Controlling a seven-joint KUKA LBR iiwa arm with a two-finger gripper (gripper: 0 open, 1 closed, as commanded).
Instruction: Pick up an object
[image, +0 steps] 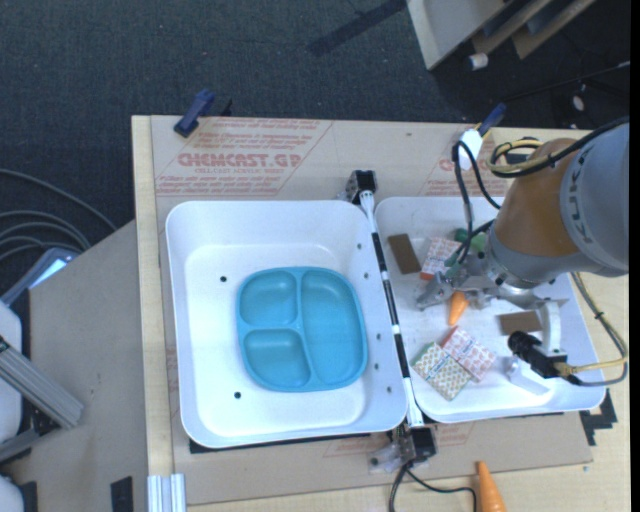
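orange carrot (456, 306) lies tilted in right bin (575, 392) (near checkered packets (452, 362)).

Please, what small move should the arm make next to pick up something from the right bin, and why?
Probably a short, straight descent. The gripper is low over the right bin, just above the small orange object, with the checkered packets lying nearer the camera and the brown piece to the side. Going straight down would likely avoid disturbing those neighbours.

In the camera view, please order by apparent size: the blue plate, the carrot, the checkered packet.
1. blue plate
2. checkered packet
3. carrot, partly hidden by the arm, so its rank is unsure.
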